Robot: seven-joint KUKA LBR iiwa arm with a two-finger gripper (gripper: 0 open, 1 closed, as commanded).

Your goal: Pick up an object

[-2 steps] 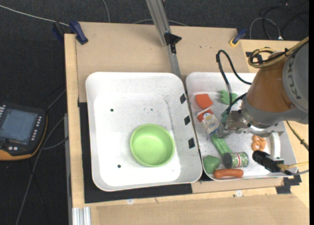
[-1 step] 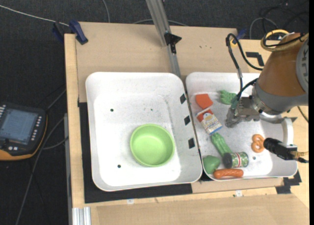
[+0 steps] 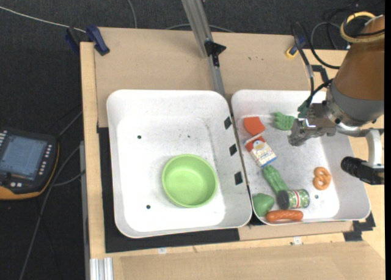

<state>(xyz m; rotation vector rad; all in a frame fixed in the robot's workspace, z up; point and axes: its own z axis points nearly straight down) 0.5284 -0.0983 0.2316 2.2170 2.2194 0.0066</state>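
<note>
My fingers (image 3: 297, 136) hang over the right bin (image 3: 342, 211) (beside the green toy (image 3: 282, 120)); open or closed, I cannot tell.

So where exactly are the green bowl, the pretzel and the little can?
green bowl (image 3: 189, 180), camera view, on its inner floor.
pretzel (image 3: 322, 178), camera view, on its middle twist.
can (image 3: 294, 199), camera view, on its green label side.

The left bin (image 3: 122, 150) offers open floor around the green bowl (image 3: 189, 180). The right bin (image 3: 357, 202) is crowded along its left and front: red block (image 3: 254, 125), carton (image 3: 261, 152), green toy (image 3: 275, 180), can (image 3: 294, 199), sausage (image 3: 284, 216). Bare floor lies between the carton and the pretzel (image 3: 321, 178).
</note>
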